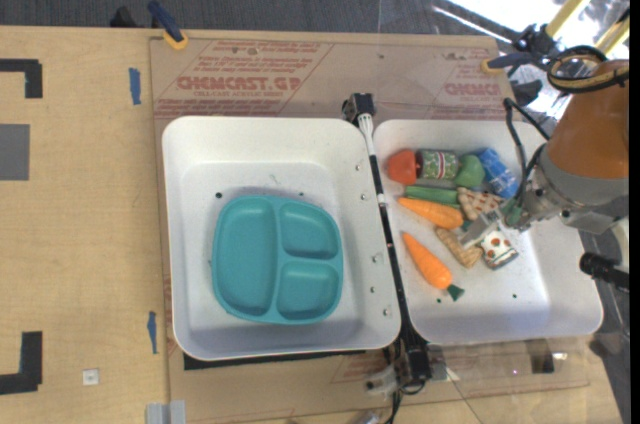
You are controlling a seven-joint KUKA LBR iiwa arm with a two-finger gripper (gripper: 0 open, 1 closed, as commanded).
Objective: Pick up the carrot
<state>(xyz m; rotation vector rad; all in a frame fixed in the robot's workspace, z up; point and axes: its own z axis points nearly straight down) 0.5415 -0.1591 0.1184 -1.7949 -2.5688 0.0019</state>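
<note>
White plastic formed two shallow bins side by side on a tan wooden bench point(80, 242). The left bin point(190, 152) carried a teal divided plate point(277, 258) with three compartments, resting a little toward the bin's near edge.

The right bin point(560, 307) held a cluster of toy food in its far half. An orange carrot point(431, 264) with a small green tip lay alone near the bin's left edge, slanting toward the near side, its green end pointing at the near edge. A second, slimmer carrot point(431, 210) lay just beyond it, pointing toward the bin's left wall. Behind that sat a dark green bottle point(437, 164) with an orange-red cap, lying on its side, then a green vegetable point(470, 170) and a blue item point(497, 172) at the far right of the cluster. Tan pretzel-like pieces point(474, 205) lay between the carrots and the gripper.

The grey arm with its orange band point(592, 137) reached in over the bin's right edge. Its gripper point(497, 234) sat low among the pretzels and a small white item point(500, 253) (too cluttered to make out clearly), well apart from the lone carrot. Whether the fingers were spread or closed could not be told.
</note>
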